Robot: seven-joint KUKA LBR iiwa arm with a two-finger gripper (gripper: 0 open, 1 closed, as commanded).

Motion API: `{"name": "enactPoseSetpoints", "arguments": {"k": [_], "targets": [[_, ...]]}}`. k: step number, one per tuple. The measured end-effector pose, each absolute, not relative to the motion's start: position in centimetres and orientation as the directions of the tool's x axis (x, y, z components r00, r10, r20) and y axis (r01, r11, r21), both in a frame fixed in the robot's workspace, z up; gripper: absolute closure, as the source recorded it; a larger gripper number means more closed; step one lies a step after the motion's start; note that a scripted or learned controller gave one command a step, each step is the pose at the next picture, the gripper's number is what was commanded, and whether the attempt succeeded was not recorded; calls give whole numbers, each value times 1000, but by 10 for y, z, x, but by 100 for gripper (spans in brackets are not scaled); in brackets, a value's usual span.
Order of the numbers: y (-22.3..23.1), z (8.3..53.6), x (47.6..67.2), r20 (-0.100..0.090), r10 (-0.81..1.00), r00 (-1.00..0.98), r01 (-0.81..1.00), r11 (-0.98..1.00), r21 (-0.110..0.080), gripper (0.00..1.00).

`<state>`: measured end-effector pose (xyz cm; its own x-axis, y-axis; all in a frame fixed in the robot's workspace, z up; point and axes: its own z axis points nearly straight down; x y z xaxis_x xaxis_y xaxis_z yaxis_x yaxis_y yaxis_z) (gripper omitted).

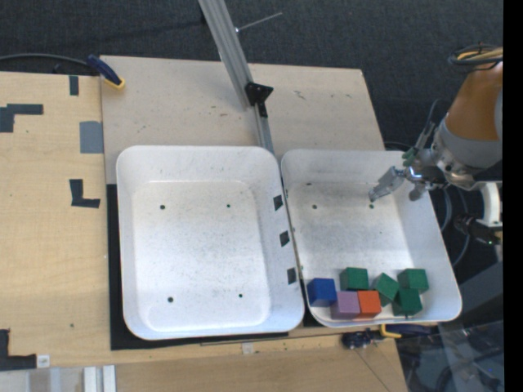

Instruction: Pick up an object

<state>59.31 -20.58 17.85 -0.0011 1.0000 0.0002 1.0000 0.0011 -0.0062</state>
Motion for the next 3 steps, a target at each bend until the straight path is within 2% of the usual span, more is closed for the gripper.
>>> {"name": "enactPoseSetpoints", "arguments": {"k": [1, 2, 3], "targets": [[-197, 117, 595, 1, 1000, -2, 1000, 2, -7, 0], [-197, 131, 597, 1, 1000, -3, 1000, 3, -2, 100], [-192, 192, 604, -1, 1000, -2, 1000, 2, 5, 100]]}}
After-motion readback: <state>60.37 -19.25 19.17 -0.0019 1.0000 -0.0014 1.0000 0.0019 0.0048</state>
